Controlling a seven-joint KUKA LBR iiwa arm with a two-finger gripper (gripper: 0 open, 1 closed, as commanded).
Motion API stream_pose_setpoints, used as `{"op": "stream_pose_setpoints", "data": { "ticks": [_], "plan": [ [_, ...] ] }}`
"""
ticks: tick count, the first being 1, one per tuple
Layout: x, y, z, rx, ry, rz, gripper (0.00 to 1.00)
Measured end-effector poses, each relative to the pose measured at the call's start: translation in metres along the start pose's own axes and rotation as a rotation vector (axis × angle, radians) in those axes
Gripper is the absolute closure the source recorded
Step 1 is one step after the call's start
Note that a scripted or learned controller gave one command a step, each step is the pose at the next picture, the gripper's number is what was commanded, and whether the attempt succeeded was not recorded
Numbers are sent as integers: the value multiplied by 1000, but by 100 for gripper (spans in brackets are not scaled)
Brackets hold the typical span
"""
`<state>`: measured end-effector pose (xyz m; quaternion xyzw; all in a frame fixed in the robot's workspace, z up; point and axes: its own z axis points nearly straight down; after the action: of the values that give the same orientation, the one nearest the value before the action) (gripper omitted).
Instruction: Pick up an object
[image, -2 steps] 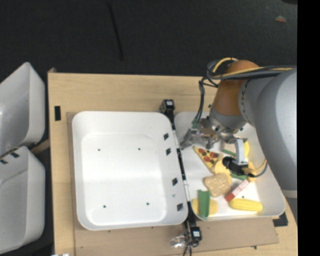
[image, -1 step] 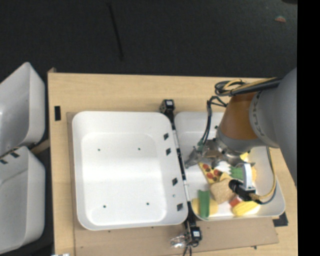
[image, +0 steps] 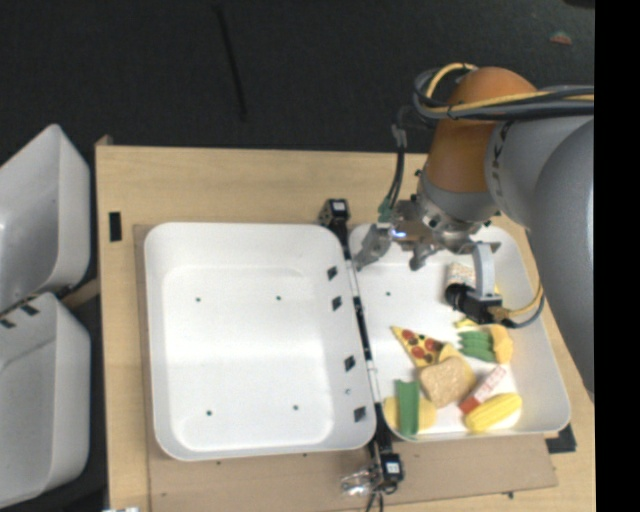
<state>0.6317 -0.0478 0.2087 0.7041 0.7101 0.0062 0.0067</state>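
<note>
Even overhead light, soft focus, bins glaring.

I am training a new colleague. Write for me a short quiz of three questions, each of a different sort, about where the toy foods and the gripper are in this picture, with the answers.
1. True or false: the pizza slice lies in the right bin.
2. Multiple choice: the gripper is above
A. the middle of the left bin
B. the far left part of the right bin
C. the bare bench
3. Fill in: the toy foods are gathered at the ____ end of the right bin.

Key: 1 true; 2 B; 3 near
</note>
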Motion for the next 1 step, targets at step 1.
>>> {"op": "stream_pose_setpoints", "data": {
  "ticks": [1],
  "plan": [
    [63, 27, -34, 10, 3, -1, 0]
  ]
}}
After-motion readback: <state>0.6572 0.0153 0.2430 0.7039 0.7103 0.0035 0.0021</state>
